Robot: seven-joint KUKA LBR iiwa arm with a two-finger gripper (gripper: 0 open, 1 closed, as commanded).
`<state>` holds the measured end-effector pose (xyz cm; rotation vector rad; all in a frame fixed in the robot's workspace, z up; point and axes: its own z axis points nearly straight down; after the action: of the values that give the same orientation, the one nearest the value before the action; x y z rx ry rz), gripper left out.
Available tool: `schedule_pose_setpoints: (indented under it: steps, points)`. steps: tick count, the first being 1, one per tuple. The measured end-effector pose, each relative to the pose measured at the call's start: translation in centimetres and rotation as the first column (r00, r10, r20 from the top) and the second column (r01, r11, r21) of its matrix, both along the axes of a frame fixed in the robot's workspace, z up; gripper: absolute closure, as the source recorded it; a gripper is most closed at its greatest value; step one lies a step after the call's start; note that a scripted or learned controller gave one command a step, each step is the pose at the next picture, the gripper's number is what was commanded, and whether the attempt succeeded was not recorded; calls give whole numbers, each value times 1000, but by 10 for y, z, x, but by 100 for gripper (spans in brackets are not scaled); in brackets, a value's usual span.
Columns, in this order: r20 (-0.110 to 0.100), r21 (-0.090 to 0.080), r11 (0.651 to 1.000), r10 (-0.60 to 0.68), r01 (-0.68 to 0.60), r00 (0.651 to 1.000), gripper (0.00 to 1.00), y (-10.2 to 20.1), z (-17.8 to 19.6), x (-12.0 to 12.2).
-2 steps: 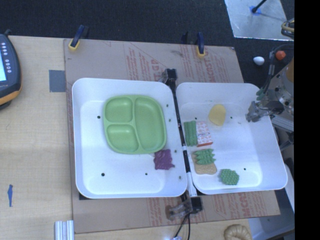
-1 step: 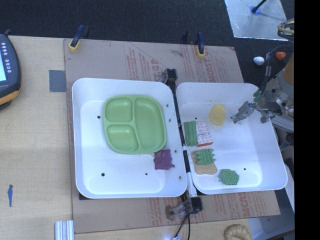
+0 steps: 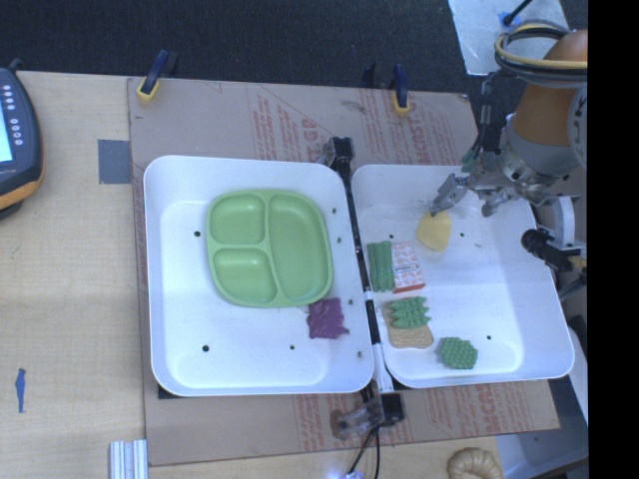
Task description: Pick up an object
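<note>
My gripper point(image 3: 467, 202) hangs over the back part of the right bin point(image 3: 519, 297), open, with nothing between its fingers. Its left fingertip point(image 3: 443, 199) is just above a pale yellow piece point(image 3: 434, 232) lying on the bin floor. Further forward in that bin lie a green ridged strip point(image 3: 379, 265), a small white and red packet point(image 3: 405, 265), a green leafy piece on a tan slab point(image 3: 407, 322) and a round green knobbly piece point(image 3: 457, 352). The left bin point(image 3: 180, 297) holds a green divided plate point(image 3: 270, 247) and a purple piece point(image 3: 326, 318).
The bins meet at a black clamp strip point(image 3: 351, 218). The grey and orange arm point(image 3: 544, 108) rises at the back right. Blue and yellow clamps point(image 3: 399, 93) pin the cardboard base. A pendant point(image 3: 15, 138) lies at the far left.
</note>
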<state>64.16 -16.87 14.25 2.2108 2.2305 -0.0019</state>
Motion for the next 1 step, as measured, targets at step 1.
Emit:
schedule_pose_setpoints:
  steps: [1]
  points:
    - [-7, 2, 1000, 0, 0, 1000, 0, 35, -54, 8]
